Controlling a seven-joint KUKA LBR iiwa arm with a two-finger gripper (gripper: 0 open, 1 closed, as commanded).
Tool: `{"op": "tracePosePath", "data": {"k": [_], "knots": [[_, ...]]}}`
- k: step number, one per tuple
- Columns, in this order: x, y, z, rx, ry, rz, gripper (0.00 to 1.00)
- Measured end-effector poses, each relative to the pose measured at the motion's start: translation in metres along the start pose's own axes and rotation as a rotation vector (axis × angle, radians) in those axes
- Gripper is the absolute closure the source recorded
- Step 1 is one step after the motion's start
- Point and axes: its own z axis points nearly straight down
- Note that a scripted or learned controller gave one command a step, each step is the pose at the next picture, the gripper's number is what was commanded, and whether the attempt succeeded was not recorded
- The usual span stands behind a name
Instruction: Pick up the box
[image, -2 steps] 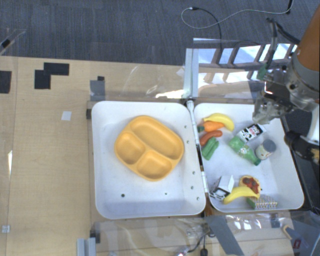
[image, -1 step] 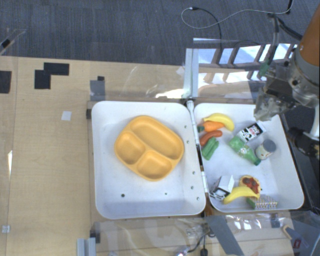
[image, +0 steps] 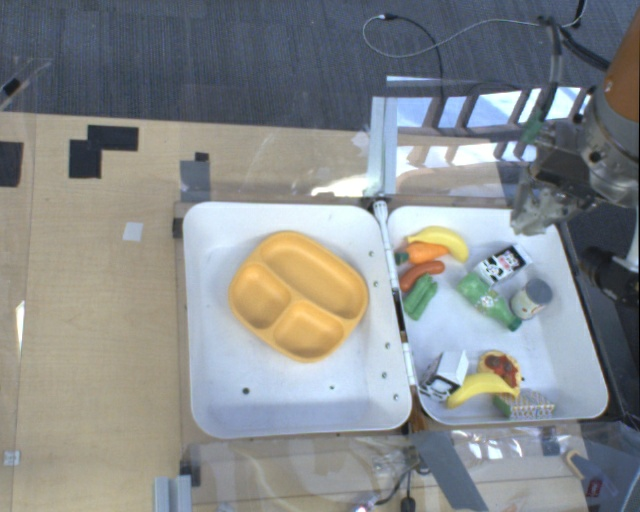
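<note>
This is a robotics lab, a test cell rather than a home or kitchen. Two white bins sit bolted side by side on a pale wood surface, framed by metal brackets and clear plastic sheets. Black squares are stuck to the surface like markers. A loose cable loops over grey carpet. The food in the right bin is toy food, and a yellow divided plate lies in the left.
</note>
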Motion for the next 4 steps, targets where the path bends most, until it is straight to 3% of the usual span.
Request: {"op": "tracePosePath", "data": {"k": [1,3,4], "knots": [[0.042,-0.023,0.014,0.021,-0.001,-0.098,1.0],[0.054,-0.02,0.002,0.013,0.003,-0.17,1.0],[0.044,-0.03,0.014,0.02,0.002,-0.331,1.0]]}}
